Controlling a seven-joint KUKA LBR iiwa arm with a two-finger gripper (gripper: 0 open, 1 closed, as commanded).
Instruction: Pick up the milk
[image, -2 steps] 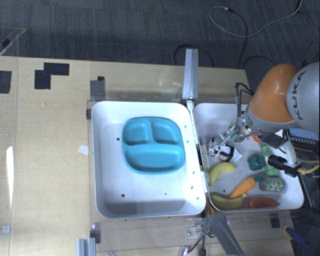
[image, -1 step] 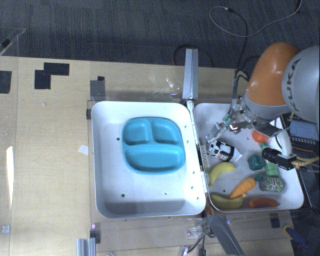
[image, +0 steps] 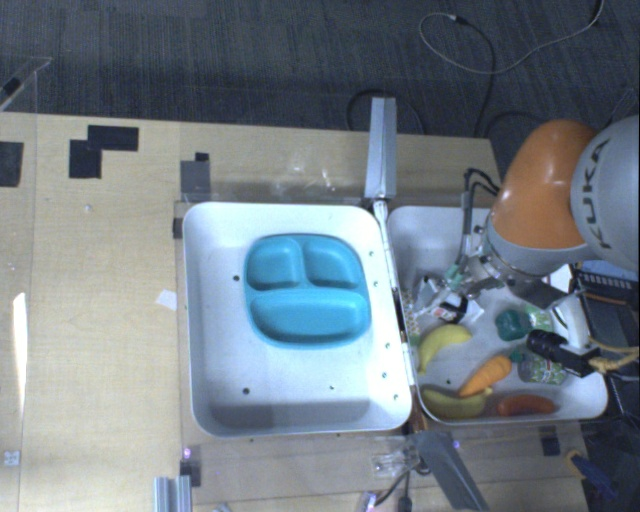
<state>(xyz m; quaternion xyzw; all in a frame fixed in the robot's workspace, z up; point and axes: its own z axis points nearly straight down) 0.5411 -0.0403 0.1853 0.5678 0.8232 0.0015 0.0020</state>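
Fingers (image: 462, 288) were low in the right bin (image: 430, 228), behind the banana (image: 443, 343); apart or together, cannot tell. The milk (image: 436, 300), a small crumpled whitish carton by my guess, lay just beside them near the bin's left wall. No lift evident; grasp and raise remained. Its long axis and heading were too unclear to call.

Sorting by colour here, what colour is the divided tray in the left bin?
Blue, a light sky blue; the divided tray shows in the camera view.
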